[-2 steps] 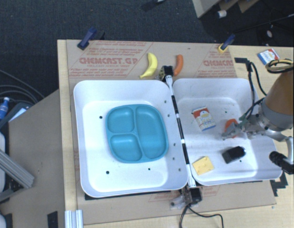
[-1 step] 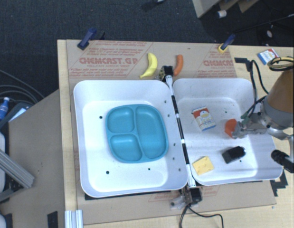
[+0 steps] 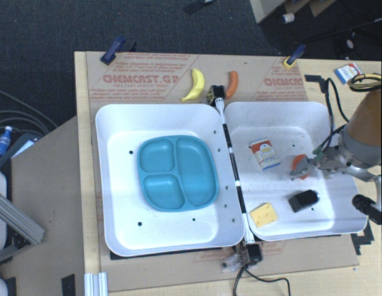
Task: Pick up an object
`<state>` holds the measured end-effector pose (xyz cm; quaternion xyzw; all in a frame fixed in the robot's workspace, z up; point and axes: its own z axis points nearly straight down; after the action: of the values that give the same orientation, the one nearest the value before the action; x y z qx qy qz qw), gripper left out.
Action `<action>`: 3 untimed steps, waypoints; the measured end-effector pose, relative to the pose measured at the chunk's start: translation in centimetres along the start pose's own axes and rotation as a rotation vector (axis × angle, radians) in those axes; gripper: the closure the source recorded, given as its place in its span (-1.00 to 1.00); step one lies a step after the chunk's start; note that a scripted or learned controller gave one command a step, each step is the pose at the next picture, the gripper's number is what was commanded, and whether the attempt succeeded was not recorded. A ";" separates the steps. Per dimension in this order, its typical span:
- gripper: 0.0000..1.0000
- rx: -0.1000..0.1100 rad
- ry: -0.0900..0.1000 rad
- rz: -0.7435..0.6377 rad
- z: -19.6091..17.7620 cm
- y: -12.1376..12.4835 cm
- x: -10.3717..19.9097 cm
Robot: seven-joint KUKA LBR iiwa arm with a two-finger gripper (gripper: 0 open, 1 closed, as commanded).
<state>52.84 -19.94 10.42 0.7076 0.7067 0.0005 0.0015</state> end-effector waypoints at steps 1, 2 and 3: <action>-1.00 0.002 0.002 -0.002 1.9 5.9 4.5; 1.00 0.001 0.001 -0.003 0.9 5.9 4.5; -1.00 0.001 0.001 -0.003 1.0 5.9 4.5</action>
<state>58.76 -15.50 9.47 0.7065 0.7077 0.0002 0.0008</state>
